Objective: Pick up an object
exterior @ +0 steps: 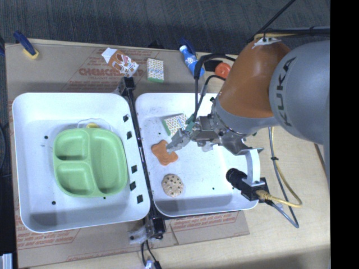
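I am watching the gripper hovering in the right bin, fingers slightly parted, tips touching the orange piece, gripping nothing; a cookie is lying just below that piece.

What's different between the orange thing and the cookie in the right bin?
The orange piece is plain orange and irregular in outline; the cookie is round, tan and speckled with dark spots. The orange piece lies right at the gripper, while the cookie sits apart from it, nearer the bin's front wall. The orange piece looks slightly larger. Both lie flat on the bin floor.
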You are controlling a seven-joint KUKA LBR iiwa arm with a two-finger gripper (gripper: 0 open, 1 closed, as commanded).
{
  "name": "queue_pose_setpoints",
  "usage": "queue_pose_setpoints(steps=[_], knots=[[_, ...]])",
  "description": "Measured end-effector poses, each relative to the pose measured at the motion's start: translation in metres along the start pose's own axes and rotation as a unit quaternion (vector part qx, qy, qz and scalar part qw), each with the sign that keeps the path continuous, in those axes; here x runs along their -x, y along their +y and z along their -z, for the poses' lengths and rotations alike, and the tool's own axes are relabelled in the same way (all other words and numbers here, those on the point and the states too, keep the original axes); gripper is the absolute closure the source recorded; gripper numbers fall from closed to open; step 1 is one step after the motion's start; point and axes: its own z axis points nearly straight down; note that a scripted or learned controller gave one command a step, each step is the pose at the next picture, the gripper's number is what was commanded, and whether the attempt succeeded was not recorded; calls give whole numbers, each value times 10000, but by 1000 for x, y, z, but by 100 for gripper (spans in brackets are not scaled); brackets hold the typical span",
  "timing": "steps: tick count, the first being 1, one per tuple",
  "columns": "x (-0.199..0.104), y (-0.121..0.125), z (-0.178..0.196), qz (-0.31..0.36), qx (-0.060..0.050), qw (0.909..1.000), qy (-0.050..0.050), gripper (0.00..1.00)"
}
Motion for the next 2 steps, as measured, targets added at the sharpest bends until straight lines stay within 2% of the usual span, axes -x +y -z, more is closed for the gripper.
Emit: queue_pose_setpoints(steps=[2], knots=[[0, 0, 0, 0, 0, 10000, 0, 0]])
